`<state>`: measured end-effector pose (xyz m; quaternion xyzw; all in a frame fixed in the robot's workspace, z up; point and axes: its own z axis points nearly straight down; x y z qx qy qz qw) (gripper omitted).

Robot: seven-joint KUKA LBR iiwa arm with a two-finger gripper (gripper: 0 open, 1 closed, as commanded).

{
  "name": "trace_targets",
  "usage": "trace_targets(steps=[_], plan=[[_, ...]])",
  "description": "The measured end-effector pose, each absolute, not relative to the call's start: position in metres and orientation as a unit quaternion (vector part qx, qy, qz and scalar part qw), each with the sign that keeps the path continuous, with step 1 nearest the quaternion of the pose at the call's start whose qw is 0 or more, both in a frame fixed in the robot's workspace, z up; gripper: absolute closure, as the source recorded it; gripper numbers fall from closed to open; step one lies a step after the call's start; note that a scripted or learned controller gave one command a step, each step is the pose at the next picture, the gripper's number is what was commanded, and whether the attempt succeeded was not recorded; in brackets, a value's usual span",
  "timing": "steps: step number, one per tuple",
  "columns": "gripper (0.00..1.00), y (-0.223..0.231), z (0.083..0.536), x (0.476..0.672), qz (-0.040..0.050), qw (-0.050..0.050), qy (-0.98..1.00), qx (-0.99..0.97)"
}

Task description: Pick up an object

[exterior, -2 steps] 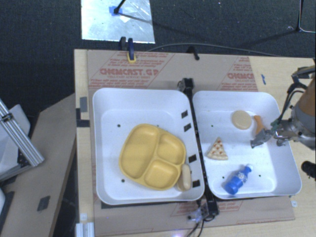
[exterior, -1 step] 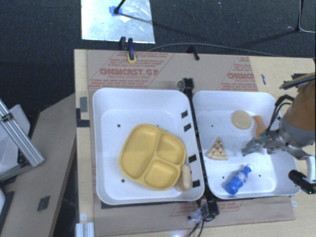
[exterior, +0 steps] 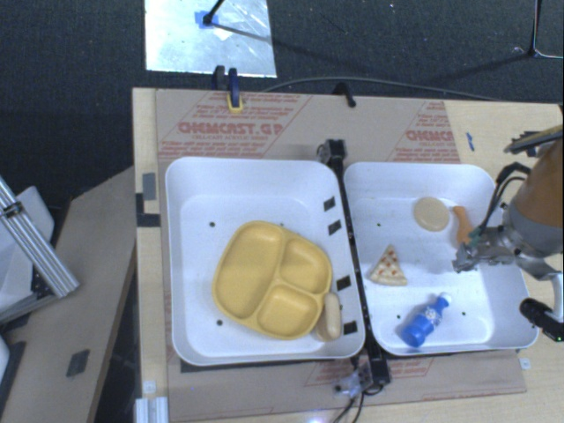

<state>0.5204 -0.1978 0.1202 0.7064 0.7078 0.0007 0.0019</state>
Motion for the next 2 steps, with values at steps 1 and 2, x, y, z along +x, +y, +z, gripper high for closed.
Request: trace_targets(steps=[1, 2], plan=[[1.00, -0.189, 0.169, 0.521, 0.0016, 0.003, 0.709, 0.706], [1.00, -0.180, 0.220, 0.527, 0.0020, 0.003, 0.709, 0.705]])
